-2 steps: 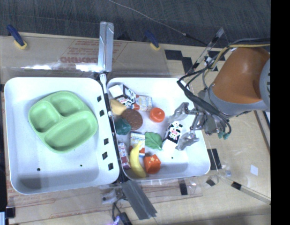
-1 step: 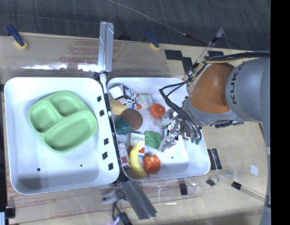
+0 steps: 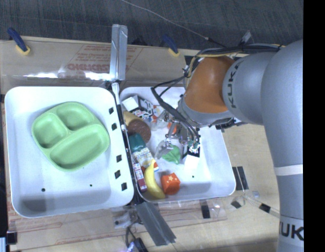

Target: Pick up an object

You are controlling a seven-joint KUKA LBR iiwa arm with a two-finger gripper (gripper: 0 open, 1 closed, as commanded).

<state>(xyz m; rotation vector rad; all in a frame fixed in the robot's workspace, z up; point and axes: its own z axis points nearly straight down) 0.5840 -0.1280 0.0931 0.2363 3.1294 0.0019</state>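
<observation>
A: Where was the claw [image 3: 181,140]?

B: It hung low over the right bin [image 3: 222,161], near the middle, under the orange band [image 3: 204,85] of the arm [image 3: 272,88].

A: Was it clenched or released?

B: I could not tell. The wrist and cables hid much of it, and I saw no object clearly inside it.

A: Which objects were in that bin?

B: A banana [image 3: 153,180] lay near the front wall, and an orange block [image 3: 170,183] was touching it on the right. A green piece [image 3: 173,155] lay just beside the claw. A brown round thing [image 3: 139,129] sat close to the left wall, with some packets [image 3: 142,156] below it.

A: And the left bin [image 3: 20,140]?

B: It held a green plate [image 3: 71,134] with three compartments. Both bins stood side by side on the counter [image 3: 251,156].
</observation>
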